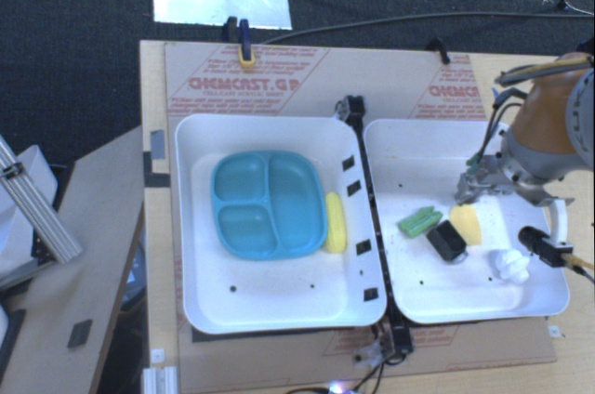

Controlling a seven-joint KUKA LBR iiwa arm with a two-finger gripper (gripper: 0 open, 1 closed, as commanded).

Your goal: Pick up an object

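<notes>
Camera view: from above we see two white bins on the desk. The right bin [409, 290] holds a green block [419, 221], a yellow block [468, 224], a black object [447, 242] and a white crumpled piece [509, 265]. Our hand [476, 186] hangs low just above the yellow block; we cannot tell its state. These items crowd together, so a descent could nudge neighbours or close on nothing. The arm [548, 127] reaches in from the right, wrist angled down. The left bin [200, 290] holds a blue divided plate [268, 203] and a yellow banana-like piece [336, 222].
</notes>
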